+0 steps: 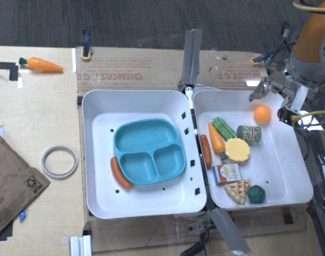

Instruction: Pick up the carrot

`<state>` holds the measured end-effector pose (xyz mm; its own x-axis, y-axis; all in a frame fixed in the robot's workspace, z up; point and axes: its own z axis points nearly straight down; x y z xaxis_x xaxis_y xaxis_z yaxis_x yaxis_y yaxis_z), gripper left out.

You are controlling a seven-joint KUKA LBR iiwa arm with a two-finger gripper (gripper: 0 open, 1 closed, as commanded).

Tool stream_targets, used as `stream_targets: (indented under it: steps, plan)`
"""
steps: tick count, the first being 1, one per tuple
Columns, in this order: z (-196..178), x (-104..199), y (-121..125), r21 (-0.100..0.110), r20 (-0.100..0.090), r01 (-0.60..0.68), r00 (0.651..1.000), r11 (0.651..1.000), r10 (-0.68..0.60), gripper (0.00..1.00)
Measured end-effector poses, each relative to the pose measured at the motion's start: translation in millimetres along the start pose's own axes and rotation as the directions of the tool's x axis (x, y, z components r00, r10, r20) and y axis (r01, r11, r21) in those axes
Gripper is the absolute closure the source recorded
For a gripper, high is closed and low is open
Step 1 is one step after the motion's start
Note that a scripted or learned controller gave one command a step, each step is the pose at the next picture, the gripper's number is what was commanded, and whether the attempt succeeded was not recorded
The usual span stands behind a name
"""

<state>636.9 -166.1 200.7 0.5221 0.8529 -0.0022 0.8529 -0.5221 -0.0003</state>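
Observation:
A small orange carrot (215, 137) lies in the right bin (295, 159), left of middle, between a green bunch (224, 127) and a sausage (206, 150). A second carrot (41, 64), with a green top, rests on the bench at the far left, outside both bins. My gripper (284, 92) hangs over the right bin's far right corner, well up and to the right of the carrot in the bin, with an orange ball (262, 114) between them. Nothing shows in the gripper.
The right bin also holds a can (250, 134), a yellow disc (237, 150), a small carton (227, 173), a pizza slice (237, 191) and a broccoli (256, 194). In the left bin (98, 191), a blue divided plate (149, 151) and a sausage (121, 173). A tape ring (59, 161) lies on the bench.

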Motion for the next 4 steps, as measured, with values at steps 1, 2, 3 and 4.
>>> stream_targets:
  steps: [1, 2, 3, 4]
  plan:
    - [61.0, -9.9, 31.4, 0.001, 0.0, 0.13, 0.991, 0.991, -0.13, 0.0]
    - [108.6, -22.8, 40.3, 0.001, -0.005, 0.518, 0.855, 0.855, -0.518, 0.0]
    - [97.6, -23.9, 42.1, -0.005, 0.0, 0.518, 0.855, 0.855, -0.518, 1.0]
    - [64.5, -25.9, 42.4, -0.004, 0.0, 0.499, 0.866, 0.866, -0.499, 1.0]
